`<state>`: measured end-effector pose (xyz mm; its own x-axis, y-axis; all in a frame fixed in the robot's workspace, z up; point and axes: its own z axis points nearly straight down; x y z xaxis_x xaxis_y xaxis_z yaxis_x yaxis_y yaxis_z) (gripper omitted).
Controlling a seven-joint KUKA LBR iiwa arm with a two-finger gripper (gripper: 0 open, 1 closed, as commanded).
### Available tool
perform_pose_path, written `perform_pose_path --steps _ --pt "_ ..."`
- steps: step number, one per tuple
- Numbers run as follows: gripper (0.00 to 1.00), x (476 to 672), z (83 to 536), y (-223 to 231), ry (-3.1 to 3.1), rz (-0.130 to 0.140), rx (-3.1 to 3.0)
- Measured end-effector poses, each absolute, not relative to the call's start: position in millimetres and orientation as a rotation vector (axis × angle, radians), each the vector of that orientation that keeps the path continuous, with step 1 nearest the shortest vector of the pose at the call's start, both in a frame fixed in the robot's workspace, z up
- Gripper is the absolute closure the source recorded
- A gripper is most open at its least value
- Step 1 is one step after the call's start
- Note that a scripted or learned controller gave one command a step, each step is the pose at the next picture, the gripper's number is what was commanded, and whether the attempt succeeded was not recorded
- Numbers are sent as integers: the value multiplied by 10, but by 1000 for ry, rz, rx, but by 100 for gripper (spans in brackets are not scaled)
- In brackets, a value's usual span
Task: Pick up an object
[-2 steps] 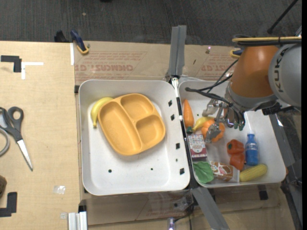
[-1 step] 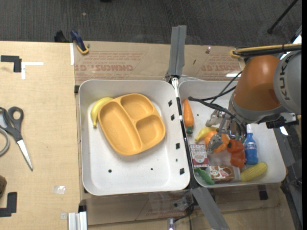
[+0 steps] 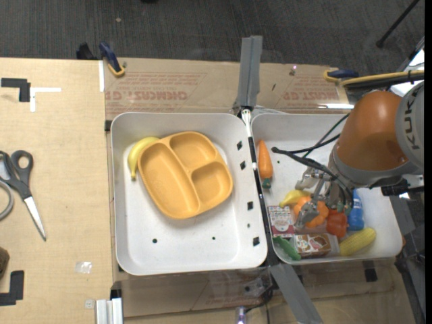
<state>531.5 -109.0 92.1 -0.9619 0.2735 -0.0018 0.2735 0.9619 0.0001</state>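
Landmark: right bin (image 3: 283,128), white, shallow, touching the left bin (image 3: 121,201) along its left wall.
Arm (image 3: 378,137): grey with orange band, reaching in over the right bin's right side; hides much of that bin's right half and floor.
Left bin: holds a yellow divided plate (image 3: 183,174), tilted, three compartments; banana (image 3: 138,152) tucked against the plate's far-left rim, partly hidden by it.
Cardboard (image 3: 175,90): flat sheet behind both bins, printed text reversed.
Scissors (image 3: 25,191): on the wooden bench well to the left of the right bin, beyond the left bin; cut off at the frame's left edge.
Gripper (image 3: 314,208): down in the right bin's near half, among the clutter; metal fingers blurred against the objects, opening not discernible; cannot tell whether anything is held.
Objects at gripper: orange item (image 3: 319,212) and yellow piece (image 3: 292,198) just beside or under it; contact not resolvable.
Carrot (image 3: 264,162): along the right bin's left wall, clear of the gripper.
Corn cob (image 3: 358,241): near-right corner of the right bin.
Printed packet (image 3: 314,244): against the near wall, partly overlapped by neighbours.
Blue item (image 3: 356,214): right of the gripper, shape unclear.
Green item (image 3: 287,248): near-left corner, small, partly hidden.
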Motion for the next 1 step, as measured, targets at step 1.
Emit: perform_pose_path --steps 1 --pt "100 5336 1021 -1091 3105 -1 429"
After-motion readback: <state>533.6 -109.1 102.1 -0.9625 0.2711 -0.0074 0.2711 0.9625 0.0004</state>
